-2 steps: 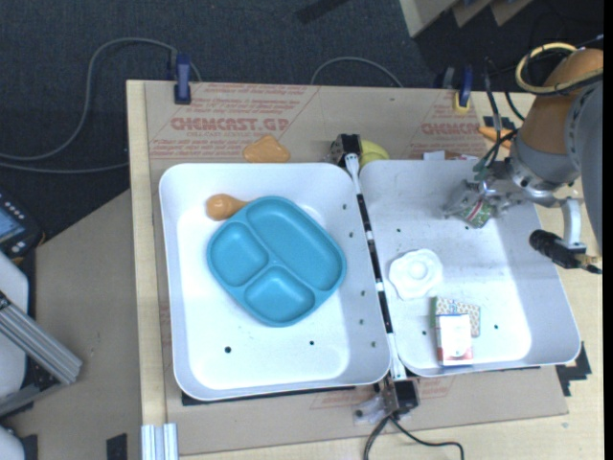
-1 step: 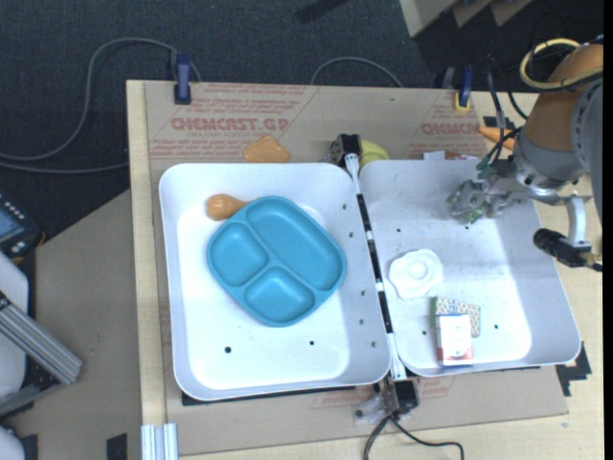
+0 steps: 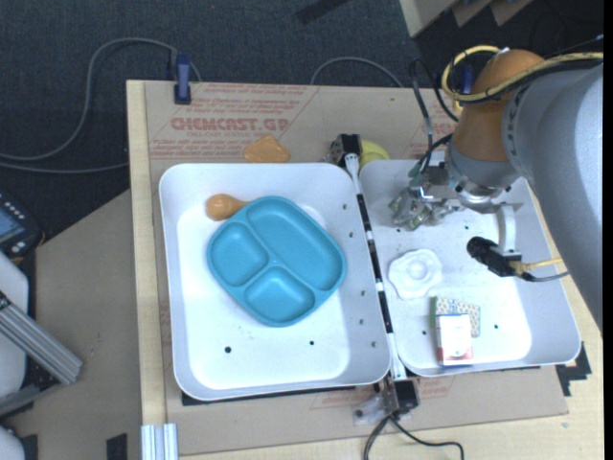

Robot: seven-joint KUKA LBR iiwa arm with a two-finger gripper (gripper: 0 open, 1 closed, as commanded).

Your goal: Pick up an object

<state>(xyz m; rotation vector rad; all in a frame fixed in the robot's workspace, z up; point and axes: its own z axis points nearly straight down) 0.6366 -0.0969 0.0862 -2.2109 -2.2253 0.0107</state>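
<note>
Claw (image 3: 418, 207): over the far left corner of the right bin (image 3: 536, 353); whether it is spread or pressed together cannot be told, and nothing is seen pinched.
Nearest thing: a white toy egg (image 3: 414, 272), flat on the bin floor, near the claw on the side toward the view's bottom edge.
Egg's axis: roughly round, so no clear long axis or heading.
Box (image 3: 455, 330): farther off the same way, its long axis running top to bottom of the view.
Blue plate (image 3: 276, 259): in the left bin (image 3: 192, 333), well apart.
</note>
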